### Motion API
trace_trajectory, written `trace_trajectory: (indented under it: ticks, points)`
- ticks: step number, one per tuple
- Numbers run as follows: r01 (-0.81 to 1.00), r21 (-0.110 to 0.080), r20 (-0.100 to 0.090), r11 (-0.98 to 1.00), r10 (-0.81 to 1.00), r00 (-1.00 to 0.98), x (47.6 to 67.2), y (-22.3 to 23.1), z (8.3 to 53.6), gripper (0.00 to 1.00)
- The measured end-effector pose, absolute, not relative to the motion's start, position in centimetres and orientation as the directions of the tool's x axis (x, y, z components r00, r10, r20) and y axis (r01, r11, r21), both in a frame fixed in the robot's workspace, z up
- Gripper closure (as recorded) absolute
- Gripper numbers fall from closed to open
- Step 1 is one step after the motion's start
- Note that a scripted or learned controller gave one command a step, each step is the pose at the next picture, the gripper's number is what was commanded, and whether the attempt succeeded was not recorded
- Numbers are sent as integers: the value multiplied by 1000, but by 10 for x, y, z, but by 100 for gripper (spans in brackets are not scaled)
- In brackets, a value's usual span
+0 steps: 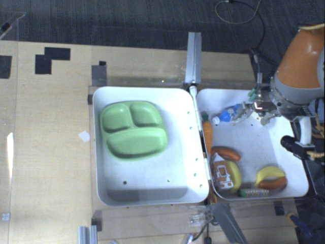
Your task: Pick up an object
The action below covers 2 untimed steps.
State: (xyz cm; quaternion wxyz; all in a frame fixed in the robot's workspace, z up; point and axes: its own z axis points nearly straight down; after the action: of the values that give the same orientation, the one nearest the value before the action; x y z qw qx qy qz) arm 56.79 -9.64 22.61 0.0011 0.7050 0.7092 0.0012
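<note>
Far to the pincer's left, in the left white bin (147,194), lies a green moulded plastic plate with three compartments (134,129), well apart from the arm's reach as it stands. Nearer, along the left wall of the right white bin (294,191), an orange carrot-shaped toy (207,135) lies lengthwise; below it sit a red-and-orange sausage-like toy (225,153), a yellow object with a printed label (227,174) and a thin dark stick with coloured markings (254,192). Just left of the pincer lies a small blue-and-white plastic bottle (227,116), the closest candidate. Below the pincer, near the bin's front corner, a yellow banana-shaped toy (269,174) rests against a red piece (273,184).

The step in hand looks like the approach: nothing is visibly grasped. The next move probably calls for shifting slightly left over the bottle, then descending squarely, since the bottle looks small and likely to roll.

The grey arm with its orange band (300,57) leans in from the right over the right bin's back, wrist pointing leftward and down. The pincer (260,105) sits low there; whether it is apart or together cannot be told.
</note>
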Motion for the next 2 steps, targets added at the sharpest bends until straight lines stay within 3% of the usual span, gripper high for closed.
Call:
trace_trajectory:
  ticks: [1,2]
  points:
    - [1000,8,0,9,1000,-9,570,-96,237,100]
    - [999,8,-1,-47,999,47,552,-92,340,100]
